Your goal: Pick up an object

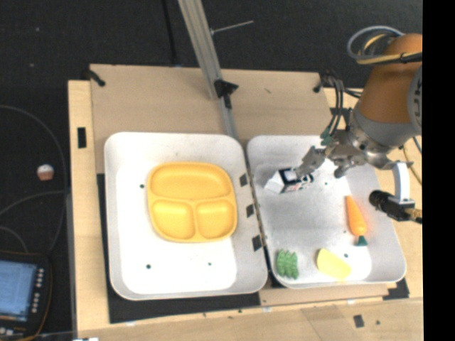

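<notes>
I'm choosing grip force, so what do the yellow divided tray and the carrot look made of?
Yellow divided tray: probably molded plastic, smooth with a soft sheen and rounded compartment walls. Carrot: likely toy plastic or rubber, evenly orange and matte; too small to be sure.

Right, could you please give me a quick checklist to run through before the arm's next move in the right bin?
1. Gripper over the right bin: ok, at its upper left part.
2. Target under the fingertips: ok, a small white and dark object lies there.
3. Object held between fingers: cannot tell.
4. Other items apart from the gripper: ok, carrot, yellow piece and green piece lie along the right and near sides.
5. Yellow divided plate out of the way: ok, it sits in the left bin.
</notes>
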You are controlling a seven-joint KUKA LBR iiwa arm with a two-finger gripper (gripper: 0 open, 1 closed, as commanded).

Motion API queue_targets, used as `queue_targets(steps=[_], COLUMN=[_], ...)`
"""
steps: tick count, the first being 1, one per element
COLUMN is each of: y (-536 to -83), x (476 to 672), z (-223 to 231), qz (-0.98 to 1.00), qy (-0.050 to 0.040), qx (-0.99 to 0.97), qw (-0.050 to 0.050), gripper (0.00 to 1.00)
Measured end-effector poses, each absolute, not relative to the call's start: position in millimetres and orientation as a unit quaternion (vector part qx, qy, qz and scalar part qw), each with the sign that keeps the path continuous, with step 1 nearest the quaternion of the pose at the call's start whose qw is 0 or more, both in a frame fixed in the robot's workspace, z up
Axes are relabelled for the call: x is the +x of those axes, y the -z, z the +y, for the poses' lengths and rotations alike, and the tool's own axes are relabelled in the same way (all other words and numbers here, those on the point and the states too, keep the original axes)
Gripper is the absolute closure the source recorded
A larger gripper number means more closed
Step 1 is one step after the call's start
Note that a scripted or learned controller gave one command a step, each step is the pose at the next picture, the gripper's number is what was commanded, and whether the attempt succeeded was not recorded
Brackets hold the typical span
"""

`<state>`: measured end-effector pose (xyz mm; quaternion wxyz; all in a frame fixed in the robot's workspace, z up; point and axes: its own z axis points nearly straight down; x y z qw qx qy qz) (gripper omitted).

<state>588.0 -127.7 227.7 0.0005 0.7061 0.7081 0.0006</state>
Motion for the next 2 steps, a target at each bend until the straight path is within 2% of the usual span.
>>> queue_targets(steps=[1,2], y=[-228,-170], x=[588.1,583.0], z=[-128,-137], qz=[0.708,0.707], qy=[-0.0008,0.0023], qx=[0.706,0.708], qw=[0.0,-0.001], gripper=[0.0,0.0])
